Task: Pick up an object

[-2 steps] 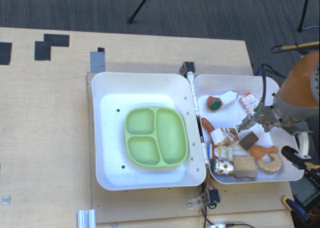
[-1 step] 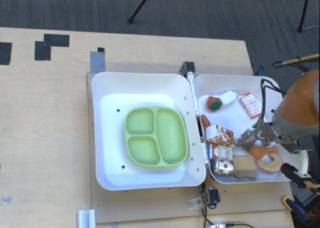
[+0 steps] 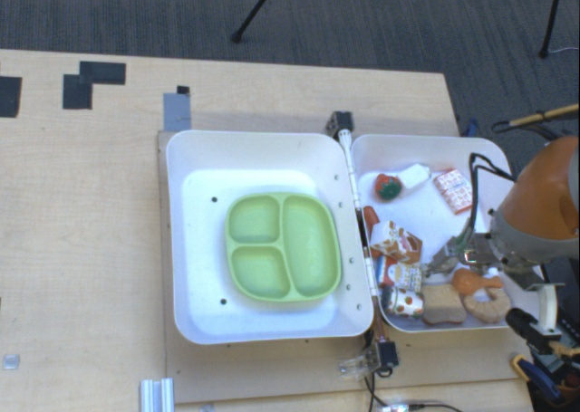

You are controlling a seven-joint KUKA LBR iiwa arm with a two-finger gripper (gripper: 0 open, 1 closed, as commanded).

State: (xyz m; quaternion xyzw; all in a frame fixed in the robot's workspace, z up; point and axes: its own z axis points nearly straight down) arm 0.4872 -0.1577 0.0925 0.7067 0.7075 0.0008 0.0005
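At the lower right of the frame, the gripper (image 3: 453, 258) is lowered beside an orange toy (image 3: 474, 282), its finger state cannot be told; the toy is judged light and soft, best pinched across its middle.

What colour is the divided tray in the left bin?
Light green divided tray, seen clearly in the camera view.
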